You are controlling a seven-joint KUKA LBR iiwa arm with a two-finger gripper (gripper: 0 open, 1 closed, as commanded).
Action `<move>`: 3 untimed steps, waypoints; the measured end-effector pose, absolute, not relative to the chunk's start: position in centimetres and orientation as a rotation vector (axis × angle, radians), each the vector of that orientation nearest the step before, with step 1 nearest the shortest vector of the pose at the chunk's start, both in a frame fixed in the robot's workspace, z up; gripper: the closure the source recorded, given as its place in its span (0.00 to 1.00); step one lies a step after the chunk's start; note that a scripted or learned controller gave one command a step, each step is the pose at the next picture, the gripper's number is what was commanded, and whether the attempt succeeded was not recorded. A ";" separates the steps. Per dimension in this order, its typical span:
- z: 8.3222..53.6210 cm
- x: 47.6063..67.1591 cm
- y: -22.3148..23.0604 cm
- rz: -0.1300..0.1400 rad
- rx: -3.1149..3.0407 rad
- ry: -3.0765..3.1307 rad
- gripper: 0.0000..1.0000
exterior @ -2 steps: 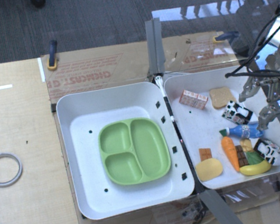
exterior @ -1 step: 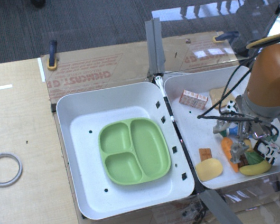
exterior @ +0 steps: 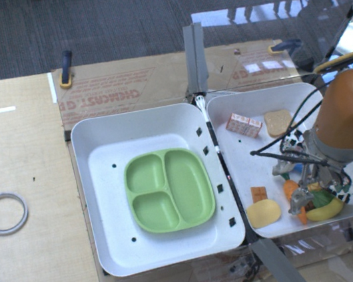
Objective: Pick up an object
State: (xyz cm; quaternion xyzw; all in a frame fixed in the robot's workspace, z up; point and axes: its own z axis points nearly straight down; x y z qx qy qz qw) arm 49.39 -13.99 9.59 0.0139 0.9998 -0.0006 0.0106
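While the gripper [exterior: 303, 197] hung low in the right bin [exterior: 251, 105], it sat over a cluster at the near right corner: a banana [exterior: 325, 211], something green [exterior: 322, 198] and a carrot [exterior: 290, 188]. The banana lay just right of and below the gripper, its long axis roughly left to right along the bin's near wall. Whether the gripper stood wide or narrow could not be told, since cables and wrist hid it. A yellow piece [exterior: 264, 212] lay just left. The green tray [exterior: 170, 190] sat in the left bin [exterior: 106, 203].
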 end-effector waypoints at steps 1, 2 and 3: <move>9.9 48.9 -16.4 -0.008 -0.083 3.106 0.00; 9.8 49.0 -19.6 -0.007 -0.123 3.110 0.00; 9.5 49.5 -20.1 -0.001 -0.125 3.124 0.00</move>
